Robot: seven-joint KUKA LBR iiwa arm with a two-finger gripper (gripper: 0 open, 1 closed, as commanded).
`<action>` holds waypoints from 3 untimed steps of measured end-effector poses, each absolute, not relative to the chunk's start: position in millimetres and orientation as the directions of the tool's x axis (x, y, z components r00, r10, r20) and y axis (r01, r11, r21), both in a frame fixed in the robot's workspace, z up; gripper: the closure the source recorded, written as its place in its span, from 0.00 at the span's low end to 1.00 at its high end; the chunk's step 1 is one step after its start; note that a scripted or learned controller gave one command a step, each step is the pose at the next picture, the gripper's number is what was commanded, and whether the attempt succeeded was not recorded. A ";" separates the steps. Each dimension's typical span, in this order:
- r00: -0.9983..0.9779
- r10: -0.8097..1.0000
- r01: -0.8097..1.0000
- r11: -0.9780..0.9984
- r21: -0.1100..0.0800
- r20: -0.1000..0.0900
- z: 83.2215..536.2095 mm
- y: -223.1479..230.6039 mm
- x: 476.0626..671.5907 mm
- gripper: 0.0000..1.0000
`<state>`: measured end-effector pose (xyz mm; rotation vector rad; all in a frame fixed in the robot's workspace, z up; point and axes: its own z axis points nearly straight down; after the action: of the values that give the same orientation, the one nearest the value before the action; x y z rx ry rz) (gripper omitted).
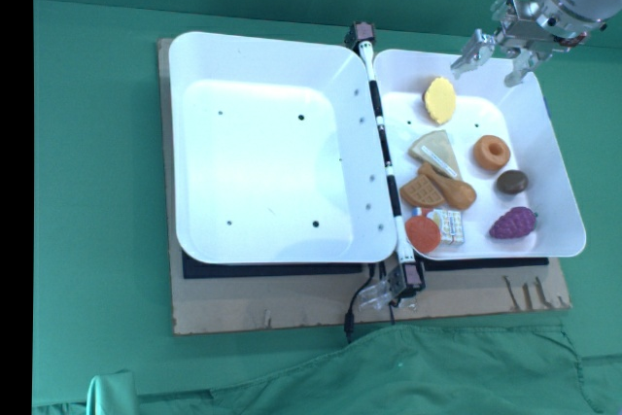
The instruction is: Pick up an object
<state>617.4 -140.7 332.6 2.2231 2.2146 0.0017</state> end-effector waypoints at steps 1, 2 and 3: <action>0.004 1.000 1.000 -0.004 0.003 -0.002 332.7 -140.7 617.5 0.00; 0.004 1.000 1.000 -0.004 -0.003 -0.001 272.9 -138.6 621.4 0.00; 0.004 1.000 1.000 -0.004 -0.003 -0.002 214.5 -144.3 627.1 0.00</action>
<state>627.1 -144.3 214.5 2.2268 2.2172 -0.0053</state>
